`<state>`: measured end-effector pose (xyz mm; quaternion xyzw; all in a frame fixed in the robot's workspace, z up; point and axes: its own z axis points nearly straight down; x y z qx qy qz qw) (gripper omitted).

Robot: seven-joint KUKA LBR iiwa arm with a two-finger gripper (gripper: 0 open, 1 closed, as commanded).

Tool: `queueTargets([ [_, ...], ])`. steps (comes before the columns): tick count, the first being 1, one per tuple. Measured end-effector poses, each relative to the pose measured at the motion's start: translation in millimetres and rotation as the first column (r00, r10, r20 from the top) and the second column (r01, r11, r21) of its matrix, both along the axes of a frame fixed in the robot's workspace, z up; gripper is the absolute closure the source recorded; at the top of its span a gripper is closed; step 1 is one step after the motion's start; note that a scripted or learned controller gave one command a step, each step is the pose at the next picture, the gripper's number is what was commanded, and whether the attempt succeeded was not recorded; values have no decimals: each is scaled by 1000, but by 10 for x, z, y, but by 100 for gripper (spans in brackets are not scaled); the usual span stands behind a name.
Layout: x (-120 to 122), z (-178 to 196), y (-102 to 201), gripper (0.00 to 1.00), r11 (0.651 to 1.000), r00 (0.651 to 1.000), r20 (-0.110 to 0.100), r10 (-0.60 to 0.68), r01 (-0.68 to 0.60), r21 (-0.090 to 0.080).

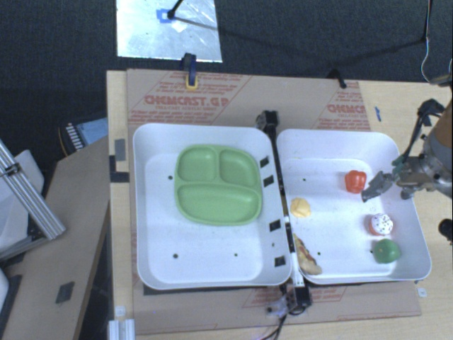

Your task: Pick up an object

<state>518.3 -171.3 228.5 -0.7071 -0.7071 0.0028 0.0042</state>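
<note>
On the left, a green divided plate is seen lying flat in the left bin, well apart from everything the task concerns. Across the divider, the right bin carries five small things, and each is placed here against the red object, which sits toward the bin's right side. A yellow piece lies to the left of it and slightly nearer the camera. A brownish piece lies further left and nearer still, against the divider at the bin's front corner. A white speckled ball is found just to the right of the red object and nearer the camera, and a green ball sits just beyond that, close to the front rim.

The gripper reaches in from the right, and its dark tip is seen just beside the red object, on that object's right and slightly nearer the camera. The red object is therefore judged the likeliest target: it lies directly left of the jaws, nearly touching or touching them, though contact cannot be confirmed. It looks compact, with no clear long axis. The white speckled ball lies a little nearer the camera than the tip.

Whether the jaws are spread or closed cannot be told from this slant; nothing is seen held between them.
</note>
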Motion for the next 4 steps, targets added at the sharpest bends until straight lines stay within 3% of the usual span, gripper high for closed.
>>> queueTargets([
  [1, 26, 57, 4, 0, 1000, 1000, 11, 3, -3, -2],
  [2, 7, -564, -29, 0, 1000, 1000, 7, 1, -1, -1],
  [4, -33, -1458, 15, 0, 1000, 1000, 10, 1, -1, -1],
])
